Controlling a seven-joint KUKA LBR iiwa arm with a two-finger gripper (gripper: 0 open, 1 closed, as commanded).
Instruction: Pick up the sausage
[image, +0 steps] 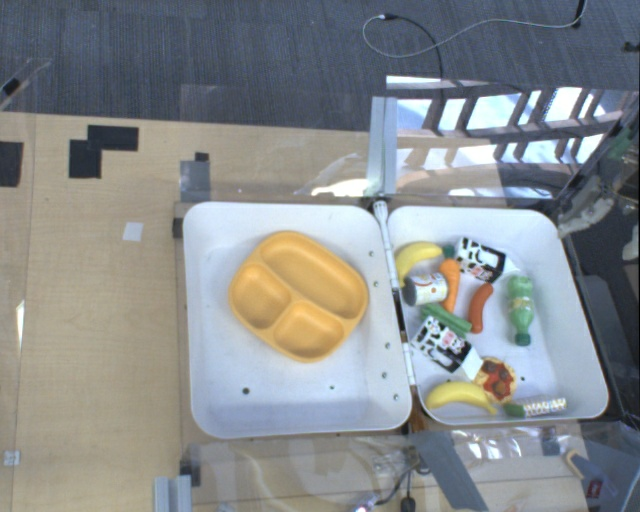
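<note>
fingers apart or together, i could not tell. the sausage (481, 306) lay in the right bin (570, 300), between the carrot (452, 285) and the green bottle (519, 308). the yellow plate (297, 295) with 3 parts sat in the left bin (215, 380).

Left white shallow plastic bin (215, 395), centre of frame: held one yellow three-compartment plastic plate (298, 294). Right white shallow plastic bin (575, 340), right of frame: held a reddish-orange toy sausage (481, 306) beside an orange toy carrot (452, 285); a green plastic bottle (519, 308) to the sausage's right; two yellow toy bananas, one upper left (416, 257), one at the lower edge (459, 397); two black-and-white cow-print cartons (479, 260) (441, 344); a small white can (426, 290) lying on its side.
</note>
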